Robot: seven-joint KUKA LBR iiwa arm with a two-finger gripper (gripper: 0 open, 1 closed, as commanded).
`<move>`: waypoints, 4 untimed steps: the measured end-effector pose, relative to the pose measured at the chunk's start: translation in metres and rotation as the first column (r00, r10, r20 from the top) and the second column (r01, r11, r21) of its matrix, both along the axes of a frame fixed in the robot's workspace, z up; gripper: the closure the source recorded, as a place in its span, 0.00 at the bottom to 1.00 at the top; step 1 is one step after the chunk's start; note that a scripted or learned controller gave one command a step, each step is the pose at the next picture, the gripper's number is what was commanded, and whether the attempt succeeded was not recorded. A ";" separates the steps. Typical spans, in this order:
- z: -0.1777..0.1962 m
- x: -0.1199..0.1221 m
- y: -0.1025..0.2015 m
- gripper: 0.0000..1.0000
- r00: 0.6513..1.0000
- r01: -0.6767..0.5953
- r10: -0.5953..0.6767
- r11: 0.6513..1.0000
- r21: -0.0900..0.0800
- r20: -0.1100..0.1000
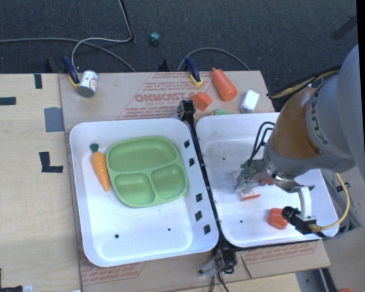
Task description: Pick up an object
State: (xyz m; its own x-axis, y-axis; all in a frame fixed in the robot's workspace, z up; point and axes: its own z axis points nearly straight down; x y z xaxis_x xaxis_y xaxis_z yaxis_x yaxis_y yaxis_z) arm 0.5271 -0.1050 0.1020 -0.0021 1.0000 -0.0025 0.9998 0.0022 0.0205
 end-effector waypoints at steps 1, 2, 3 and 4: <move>0.052 0.003 -0.061 1.00 1.000 0.003 -0.003 1.000 0.001 -0.021; 0.052 0.002 -0.060 0.00 1.000 0.002 -0.002 1.000 0.002 -0.022; -0.016 -0.014 -0.015 0.00 1.000 0.001 -0.001 1.000 0.002 -0.019; 0.072 -0.043 -0.097 0.00 1.000 0.003 -0.003 1.000 0.000 -0.019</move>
